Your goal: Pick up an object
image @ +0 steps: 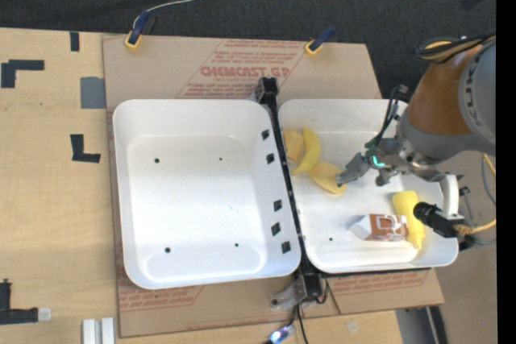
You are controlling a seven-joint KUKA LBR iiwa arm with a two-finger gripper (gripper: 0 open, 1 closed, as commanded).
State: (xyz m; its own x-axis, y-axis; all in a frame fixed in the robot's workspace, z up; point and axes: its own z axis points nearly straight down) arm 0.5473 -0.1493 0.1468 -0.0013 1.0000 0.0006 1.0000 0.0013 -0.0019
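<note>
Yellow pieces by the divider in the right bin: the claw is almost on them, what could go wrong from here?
1. The claw sits at the near end of the yellow pieces, so it may only nudge them aside rather than grip.
2. They lie against the divider between the bins; a push could wedge them there.
3. The small carton and yellow object lie under the wrist, and a low sweep might hit them.

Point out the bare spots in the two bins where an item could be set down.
The left bin is bare wall to wall. In the right bin, the back strip is free; the middle holds the yellow pieces and gripper, the front-right corner a carton.
</note>
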